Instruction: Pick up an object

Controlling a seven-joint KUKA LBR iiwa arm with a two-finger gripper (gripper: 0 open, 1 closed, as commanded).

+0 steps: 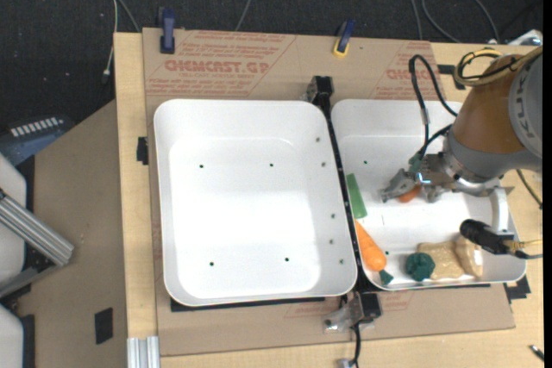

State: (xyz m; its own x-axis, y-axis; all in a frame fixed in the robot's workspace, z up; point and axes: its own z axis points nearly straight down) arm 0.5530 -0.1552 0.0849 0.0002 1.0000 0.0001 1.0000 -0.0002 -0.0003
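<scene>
My gripper (415,188) is low inside the right bin (379,125), near its middle, and stands open. A small orange object (407,196) lies just under it between the spread fingers, partly covered, and does not look gripped. An orange carrot-shaped piece (371,247) lies at the bin's front left. A flat green stick (354,196) rests along the left wall. A dark green round object (421,265) and a tan block (450,261) sit at the front edge.
The left bin (172,211) sits beside the right one, with a black clip (321,87) at the back between them. A black cable end (483,235) hangs off the wrist over the right bin's front right. Cables run along the arm.
</scene>
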